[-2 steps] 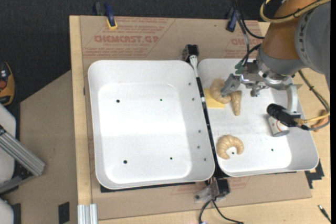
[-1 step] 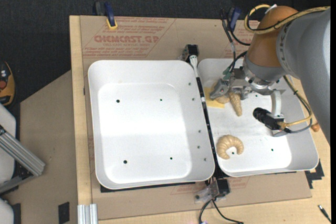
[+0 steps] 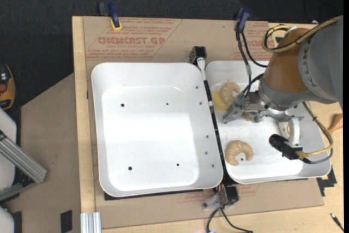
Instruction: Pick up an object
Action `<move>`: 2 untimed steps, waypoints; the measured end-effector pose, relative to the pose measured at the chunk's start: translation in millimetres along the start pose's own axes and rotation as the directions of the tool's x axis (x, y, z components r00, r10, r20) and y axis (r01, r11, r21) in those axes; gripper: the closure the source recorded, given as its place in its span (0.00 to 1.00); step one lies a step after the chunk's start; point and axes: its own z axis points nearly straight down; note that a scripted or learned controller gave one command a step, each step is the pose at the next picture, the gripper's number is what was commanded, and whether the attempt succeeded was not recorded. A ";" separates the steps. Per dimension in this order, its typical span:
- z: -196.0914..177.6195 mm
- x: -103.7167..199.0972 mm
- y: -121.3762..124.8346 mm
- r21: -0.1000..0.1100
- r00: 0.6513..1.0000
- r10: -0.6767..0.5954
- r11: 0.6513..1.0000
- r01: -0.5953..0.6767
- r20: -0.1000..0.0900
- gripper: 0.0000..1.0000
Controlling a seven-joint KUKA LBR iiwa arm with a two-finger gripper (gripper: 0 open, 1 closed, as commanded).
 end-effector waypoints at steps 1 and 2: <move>-4.6 -11.6 73.3 -0.014 1.000 -0.005 1.000 0.005 0.004 0.00; -14.8 -11.1 71.1 -0.012 1.000 -0.005 1.000 0.005 0.004 1.00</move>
